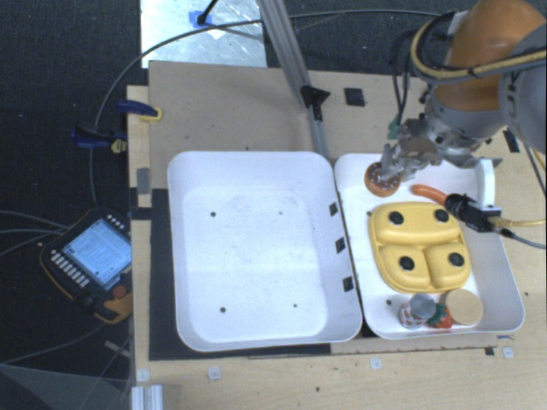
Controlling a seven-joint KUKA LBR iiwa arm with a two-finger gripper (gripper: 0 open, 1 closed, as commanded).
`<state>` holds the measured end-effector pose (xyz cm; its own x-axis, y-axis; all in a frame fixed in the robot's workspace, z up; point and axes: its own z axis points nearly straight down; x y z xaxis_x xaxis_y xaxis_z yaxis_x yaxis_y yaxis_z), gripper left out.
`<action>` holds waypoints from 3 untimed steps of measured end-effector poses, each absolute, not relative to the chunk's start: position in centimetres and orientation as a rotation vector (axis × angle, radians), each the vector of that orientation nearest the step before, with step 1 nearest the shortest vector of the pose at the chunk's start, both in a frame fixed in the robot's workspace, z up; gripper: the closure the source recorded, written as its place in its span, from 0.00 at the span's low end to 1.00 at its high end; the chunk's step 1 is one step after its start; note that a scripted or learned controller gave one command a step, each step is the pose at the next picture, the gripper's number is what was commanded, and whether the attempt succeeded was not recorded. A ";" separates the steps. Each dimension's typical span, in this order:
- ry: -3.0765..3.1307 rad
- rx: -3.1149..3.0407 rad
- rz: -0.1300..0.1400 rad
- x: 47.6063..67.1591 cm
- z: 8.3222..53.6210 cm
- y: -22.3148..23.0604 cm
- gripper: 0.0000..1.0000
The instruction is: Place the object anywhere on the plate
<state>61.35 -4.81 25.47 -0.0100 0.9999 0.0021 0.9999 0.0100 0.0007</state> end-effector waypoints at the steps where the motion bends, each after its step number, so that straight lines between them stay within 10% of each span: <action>1: -2.232 -2.208 -0.003 59.6 25.7 0.7 1.00; 3: -2.230 -2.209 -0.001 57.1 22.4 11.1 1.00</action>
